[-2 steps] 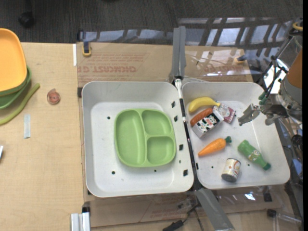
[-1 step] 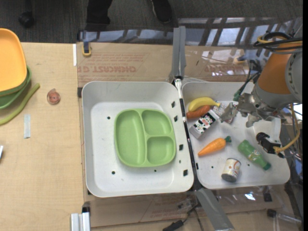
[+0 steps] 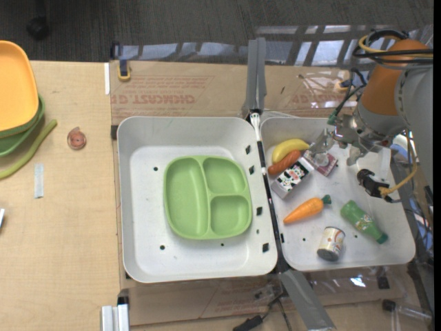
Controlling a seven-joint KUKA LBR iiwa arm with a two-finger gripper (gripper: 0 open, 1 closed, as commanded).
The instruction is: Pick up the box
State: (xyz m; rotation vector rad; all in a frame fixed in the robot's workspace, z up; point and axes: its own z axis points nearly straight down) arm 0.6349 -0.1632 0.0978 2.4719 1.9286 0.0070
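The approach step looks under way: the end effector (image 3: 335, 147), its opening impossible to judge and nothing visibly held, hovers near the right bin's (image 3: 400, 254) far edge, just beyond the box (image 3: 292, 178) beside the carrot (image 3: 304, 210), so next it must descend squarely over the box.

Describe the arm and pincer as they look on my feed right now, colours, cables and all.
The arm is light grey with a rounded orange band above the wrist. Yellow and black cables loop over the top of the band, and another black cable hangs below the wrist. The pincer is greyish metal, small against the bulky wrist housing.
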